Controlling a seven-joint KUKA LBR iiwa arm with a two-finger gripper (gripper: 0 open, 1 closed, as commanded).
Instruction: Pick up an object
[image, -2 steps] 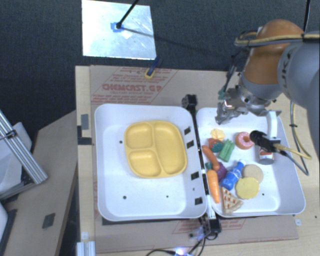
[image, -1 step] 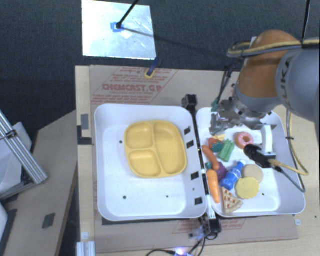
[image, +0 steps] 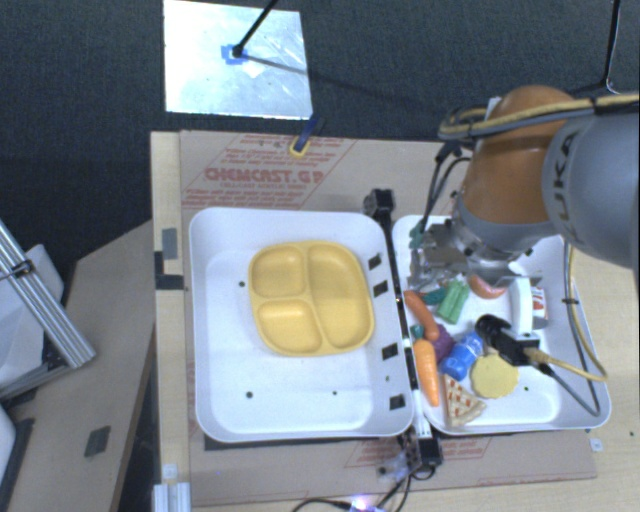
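In the left bin (image: 225, 400) a yellow divided plate (image: 310, 298) is seen alone. In the right bin (image: 560, 405), carrots (image: 426, 368), a blue block (image: 460, 358), a green piece (image: 454, 301) and a yellow disc (image: 494, 378) are crowded together. The gripper (image: 438, 268) is poised over the green piece; whether it is closed cannot be told. A straight descent onto one item, clear of neighbours, is best made.

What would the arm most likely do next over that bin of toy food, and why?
Probably lower straight down a little. The end effector hangs over the upper left of the right bin, just above the green piece and the carrot, and nothing shows between its tips yet. The yellow tray sits in the other bin, away from it.
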